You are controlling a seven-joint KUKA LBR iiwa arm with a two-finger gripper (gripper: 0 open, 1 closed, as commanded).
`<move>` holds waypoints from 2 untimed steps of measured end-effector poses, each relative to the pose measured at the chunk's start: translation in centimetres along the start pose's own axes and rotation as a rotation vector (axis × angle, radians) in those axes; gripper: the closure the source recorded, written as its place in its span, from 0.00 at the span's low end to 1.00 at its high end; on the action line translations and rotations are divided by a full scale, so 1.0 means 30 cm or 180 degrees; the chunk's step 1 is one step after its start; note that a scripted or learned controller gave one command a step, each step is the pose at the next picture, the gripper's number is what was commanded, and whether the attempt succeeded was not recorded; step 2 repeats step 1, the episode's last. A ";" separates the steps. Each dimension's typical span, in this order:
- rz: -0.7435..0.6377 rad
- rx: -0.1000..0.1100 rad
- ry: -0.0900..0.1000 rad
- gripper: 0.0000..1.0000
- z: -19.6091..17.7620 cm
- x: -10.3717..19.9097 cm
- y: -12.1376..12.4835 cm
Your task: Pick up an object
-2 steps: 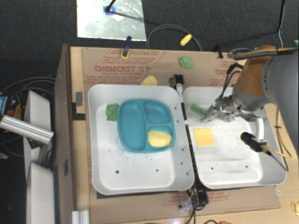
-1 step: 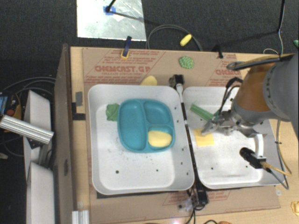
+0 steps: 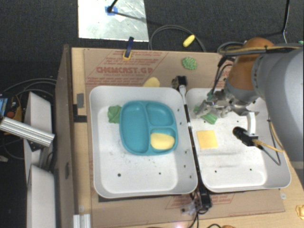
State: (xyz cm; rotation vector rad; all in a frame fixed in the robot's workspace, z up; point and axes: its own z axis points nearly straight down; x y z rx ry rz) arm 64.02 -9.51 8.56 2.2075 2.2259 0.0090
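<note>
Basically the hand [image 3: 212, 107] hangs low at the right bin's [image 3: 275, 179] upper-left corner, right by a green piece [image 3: 210, 118], w/ the yellow square [image 3: 207, 139] just below toward the camera; finger state can't tell.

Dark grey carpet floor [image 3: 38, 23] surrounds the bench. A shiny metal sheet [image 3: 112, 12] lies on the floor at top, with black cables [image 3: 166, 30] nearby. The bench top is brown cardboard [image 3: 118, 68] printed with red lettering. A white and metal frame [image 3: 28, 132] stands at left.
</note>
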 end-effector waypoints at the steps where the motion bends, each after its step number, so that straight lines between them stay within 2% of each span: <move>1: 0.0002 0.0018 -0.0002 1.00 -0.034 -0.007 -0.010; 2: 0.0002 0.0018 -0.0002 1.00 -0.034 -0.007 -0.010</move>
